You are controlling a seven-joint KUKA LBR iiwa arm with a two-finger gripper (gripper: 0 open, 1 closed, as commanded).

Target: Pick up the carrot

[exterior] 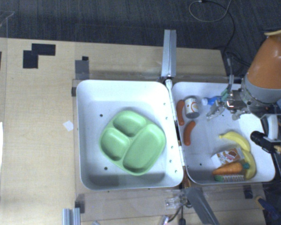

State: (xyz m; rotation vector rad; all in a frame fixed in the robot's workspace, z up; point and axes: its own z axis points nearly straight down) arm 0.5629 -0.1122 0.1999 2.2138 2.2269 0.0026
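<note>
Wooden surface (37, 125) holds two white bins. At the lower right of the frame, the carrot (228, 169) lies beside a banana (241, 149). Higher up, the tool (223, 108) hangs with fingers spread, pinching nothing.

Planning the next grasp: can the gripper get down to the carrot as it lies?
Probably, from above: the carrot lies uncovered, though a banana and a packet crowd it. The gripper hovers further up the bin.
</note>
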